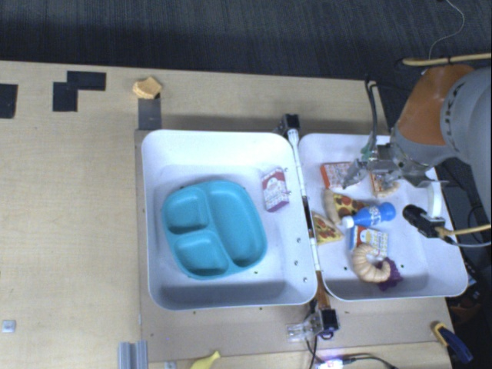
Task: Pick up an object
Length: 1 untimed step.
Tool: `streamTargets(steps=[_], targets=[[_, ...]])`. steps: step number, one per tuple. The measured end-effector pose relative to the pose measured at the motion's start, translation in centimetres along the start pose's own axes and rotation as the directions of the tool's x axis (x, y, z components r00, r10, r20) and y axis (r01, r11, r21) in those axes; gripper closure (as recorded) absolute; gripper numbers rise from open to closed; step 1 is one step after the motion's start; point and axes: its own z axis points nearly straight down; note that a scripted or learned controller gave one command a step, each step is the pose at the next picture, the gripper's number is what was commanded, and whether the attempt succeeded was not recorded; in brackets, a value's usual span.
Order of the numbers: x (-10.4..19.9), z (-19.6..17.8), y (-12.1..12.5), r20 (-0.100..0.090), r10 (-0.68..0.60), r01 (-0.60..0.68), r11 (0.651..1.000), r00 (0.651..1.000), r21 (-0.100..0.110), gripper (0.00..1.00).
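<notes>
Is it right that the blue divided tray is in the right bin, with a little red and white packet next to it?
Not quite. The camera view shows the blue divided tray in the left bin, not the right one. The little red and white packet does lie next to it, by the tray's upper right corner.

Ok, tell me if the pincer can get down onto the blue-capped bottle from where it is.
Probably yes: the pincer hangs just above the bottle in the same right bin, nothing covering it, though a pizza slice crowds it.
</notes>
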Motion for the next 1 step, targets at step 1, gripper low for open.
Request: streamTargets(steps=[1], targets=[[4.29,1.35,3.36,-0.003,0.003,-0.003,1.000,1.000,0.021,0.00]])
